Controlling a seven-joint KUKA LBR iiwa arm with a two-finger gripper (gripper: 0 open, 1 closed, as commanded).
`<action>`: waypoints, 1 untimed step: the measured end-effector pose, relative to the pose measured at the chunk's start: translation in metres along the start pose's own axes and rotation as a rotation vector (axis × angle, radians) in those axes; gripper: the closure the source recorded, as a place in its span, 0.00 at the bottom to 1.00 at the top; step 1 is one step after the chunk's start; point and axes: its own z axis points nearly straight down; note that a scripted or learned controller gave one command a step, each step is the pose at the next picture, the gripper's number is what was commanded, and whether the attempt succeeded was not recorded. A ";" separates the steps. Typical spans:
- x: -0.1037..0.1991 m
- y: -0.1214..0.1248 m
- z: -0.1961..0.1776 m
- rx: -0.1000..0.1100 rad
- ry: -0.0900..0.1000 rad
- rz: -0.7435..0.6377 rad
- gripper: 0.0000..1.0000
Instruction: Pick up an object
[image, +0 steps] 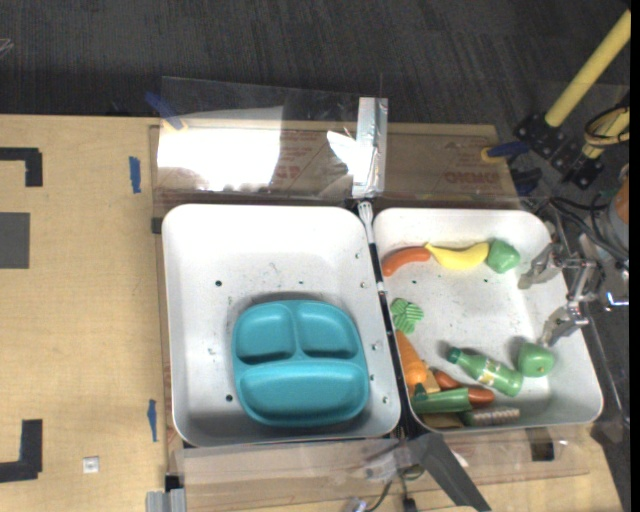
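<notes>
**Gripper at the right bin's edge, toys lying loose**

Two shallow white bins sit side by side on the worktop (80, 300). The left bin (200, 250) holds a teal divided tray (298, 362), lying flat toward its near side with two small compartments at the far end and one wide one nearer the camera.

The right bin (470, 300) holds the small toy items. Along its far wall lie an orange pepper-like piece (404, 258), a yellow banana (459, 256) touching it, and a green piece (502, 256) at the banana's right end. Near the left wall sits a small green ridged piece (406, 316). Below it an orange carrot (411, 364) runs along the dividing wall. In the near corner several items crowd together: a green bottle (487, 371) lying tilted, a dark green piece (442, 400) and a reddish piece (478, 394) beside it, touching or overlapping. A green round piece (536, 359) lies just right of the bottle's end.

The gripper (572, 300) is at the right rim of the right bin, its metal parts hanging over the bin's edge, just above the green round piece. I cannot tell whether the jaws are open or closed; nothing is visibly between them. Every toy rests on the bin floor.

A clear plastic sheet (270, 150) lies behind the bins.
</notes>
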 end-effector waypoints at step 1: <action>-0.007 -0.015 0.103 -0.003 0.003 -0.380 0.00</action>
